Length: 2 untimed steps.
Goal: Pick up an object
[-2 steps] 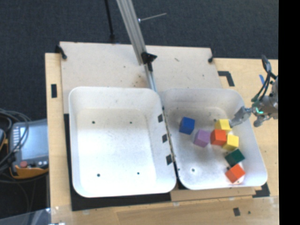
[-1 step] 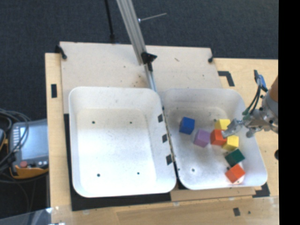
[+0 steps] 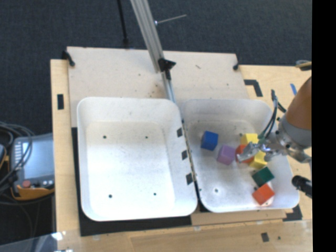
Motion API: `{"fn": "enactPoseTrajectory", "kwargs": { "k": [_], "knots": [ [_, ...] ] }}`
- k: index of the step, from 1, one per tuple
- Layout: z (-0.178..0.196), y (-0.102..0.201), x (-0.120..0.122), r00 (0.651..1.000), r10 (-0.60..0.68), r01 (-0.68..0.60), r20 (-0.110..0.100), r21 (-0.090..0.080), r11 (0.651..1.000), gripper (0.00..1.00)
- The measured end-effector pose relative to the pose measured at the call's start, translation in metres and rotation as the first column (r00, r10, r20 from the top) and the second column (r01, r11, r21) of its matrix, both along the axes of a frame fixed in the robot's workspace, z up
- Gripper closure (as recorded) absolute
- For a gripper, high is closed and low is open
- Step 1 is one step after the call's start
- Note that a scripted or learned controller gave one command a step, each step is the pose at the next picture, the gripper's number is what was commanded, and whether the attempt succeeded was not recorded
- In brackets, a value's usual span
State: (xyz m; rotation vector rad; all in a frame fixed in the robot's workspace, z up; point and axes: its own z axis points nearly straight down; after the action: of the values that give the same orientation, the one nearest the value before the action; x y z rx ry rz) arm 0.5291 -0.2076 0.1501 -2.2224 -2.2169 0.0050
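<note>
The gripper [image 3: 251, 154] is down in the right bin [image 3: 220, 114], among the blocks beside the yellow cube [image 3: 249, 139]. I cannot tell if it holds anything. Nothing is lifted yet; the pick is not finished.

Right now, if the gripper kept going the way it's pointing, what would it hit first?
The gripper points toward the view's left, low among the blocks. The purple block lies next in that line, so it would probably be met first, though depth is hard to judge from this slanted view.
</note>
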Motion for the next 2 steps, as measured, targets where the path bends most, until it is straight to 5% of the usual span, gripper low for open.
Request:
{"fn": "enactPoseTrajectory", "kwargs": {
  "k": [1, 2],
  "knots": [
    [-0.0197, -0.0042, 0.0075, 1.0, 0.002, -0.002, 0.031, -0.012, 1.0, 0.0],
    [-0.011, -0.0051, 0.0081, 0.999, -0.003, 0.004, 0.033, -0.013, 1.0, 1.0]
  ]
}}
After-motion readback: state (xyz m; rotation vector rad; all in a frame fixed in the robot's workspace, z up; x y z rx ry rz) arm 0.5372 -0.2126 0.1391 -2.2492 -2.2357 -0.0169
